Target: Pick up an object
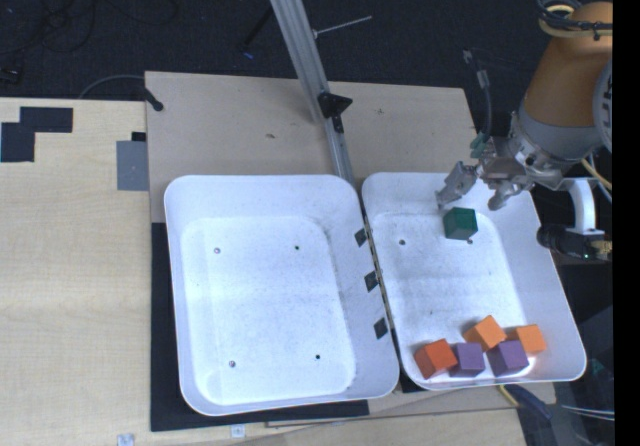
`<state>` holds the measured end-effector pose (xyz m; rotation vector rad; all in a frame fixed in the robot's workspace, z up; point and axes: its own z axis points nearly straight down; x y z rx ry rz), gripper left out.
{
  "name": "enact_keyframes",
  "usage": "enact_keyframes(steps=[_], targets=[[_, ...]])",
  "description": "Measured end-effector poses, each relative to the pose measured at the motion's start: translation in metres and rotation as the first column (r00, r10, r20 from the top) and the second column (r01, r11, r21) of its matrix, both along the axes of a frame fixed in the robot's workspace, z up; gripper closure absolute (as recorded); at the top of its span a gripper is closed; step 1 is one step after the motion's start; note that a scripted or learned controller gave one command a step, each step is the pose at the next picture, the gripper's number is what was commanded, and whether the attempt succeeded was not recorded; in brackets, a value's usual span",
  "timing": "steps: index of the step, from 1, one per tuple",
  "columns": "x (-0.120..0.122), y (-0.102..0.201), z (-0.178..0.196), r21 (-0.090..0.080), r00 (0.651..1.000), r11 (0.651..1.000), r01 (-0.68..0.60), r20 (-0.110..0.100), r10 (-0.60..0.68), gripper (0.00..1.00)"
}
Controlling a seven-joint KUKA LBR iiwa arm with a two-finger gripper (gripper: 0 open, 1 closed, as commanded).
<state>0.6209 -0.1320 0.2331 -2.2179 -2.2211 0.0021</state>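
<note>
A dark green cube [460, 224] lies in the upper part of the right bin [540, 274]. My gripper [473, 196] hangs just above it, fingers spread open, one finger at the cube's upper left and the other to its upper right. Nothing is between the fingers. Along the right bin's near edge sits a cluster of blocks: an orange one [434, 357], two purple ones [469, 358] [509, 357], and two more orange ones [489, 332] [531, 339].
The left bin [260, 284] adjoins the right one, with black clips [370, 280] along the shared rim. A slanted aluminium rail [305, 54] rises behind the bins. The grey and orange arm [565, 84] comes in from the right.
</note>
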Motion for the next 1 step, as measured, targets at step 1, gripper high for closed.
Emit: enact_keyframes(steps=[1], targets=[[0.0122,-0.0626,-0.1322,0.000,1.000,1.000,0.003,-0.008,-0.003,0.00]])
